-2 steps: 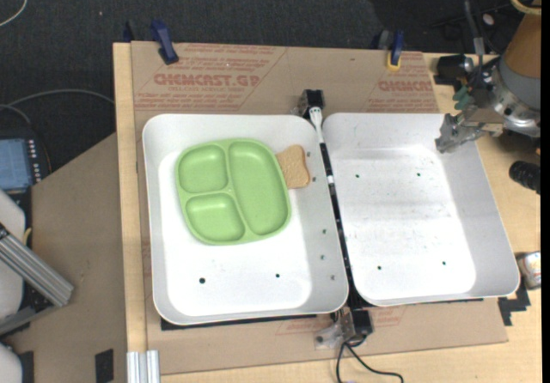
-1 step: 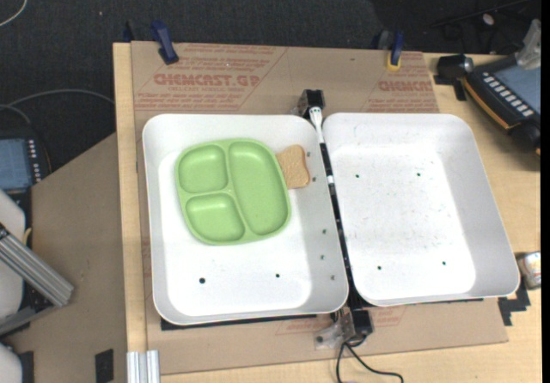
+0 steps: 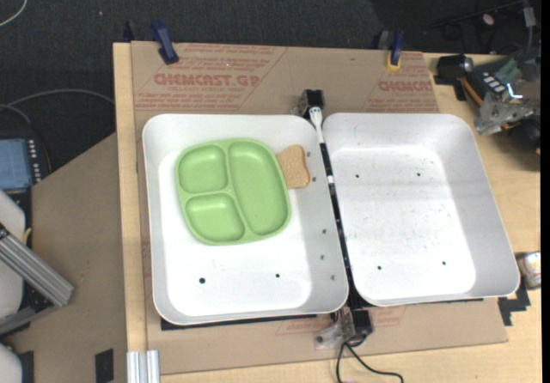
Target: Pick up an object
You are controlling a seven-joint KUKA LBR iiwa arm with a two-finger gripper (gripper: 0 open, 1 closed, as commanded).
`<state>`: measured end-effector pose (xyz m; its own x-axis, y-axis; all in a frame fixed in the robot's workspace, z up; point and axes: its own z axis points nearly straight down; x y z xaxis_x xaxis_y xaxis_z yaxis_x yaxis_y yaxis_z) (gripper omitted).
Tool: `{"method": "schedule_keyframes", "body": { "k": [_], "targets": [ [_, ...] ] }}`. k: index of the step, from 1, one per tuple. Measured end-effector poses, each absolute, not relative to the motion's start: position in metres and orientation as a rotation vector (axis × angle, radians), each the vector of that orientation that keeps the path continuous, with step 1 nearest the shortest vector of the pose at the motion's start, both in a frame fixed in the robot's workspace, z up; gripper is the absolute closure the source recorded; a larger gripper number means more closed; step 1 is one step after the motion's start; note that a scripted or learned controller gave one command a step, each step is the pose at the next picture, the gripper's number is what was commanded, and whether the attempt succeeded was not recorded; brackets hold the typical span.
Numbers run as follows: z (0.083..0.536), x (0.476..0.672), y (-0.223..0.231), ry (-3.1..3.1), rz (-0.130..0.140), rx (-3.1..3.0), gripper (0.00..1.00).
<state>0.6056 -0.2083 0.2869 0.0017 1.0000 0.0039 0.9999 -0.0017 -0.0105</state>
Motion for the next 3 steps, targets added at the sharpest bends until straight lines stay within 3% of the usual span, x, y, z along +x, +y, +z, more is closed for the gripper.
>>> {"method": "schedule_keyframes", "body": {
  "k": [1,2,3],
  "targets": [
    [0.454,0.626,-0.196,-2.240,-0.016,-2.232,1.00],
    [0.376,0.603,-0.170,-2.219,0.005,-2.215,1.00],
    [0.282,0.545,-0.151,-2.210,0.010,-2.214,1.00]
  ]
}}
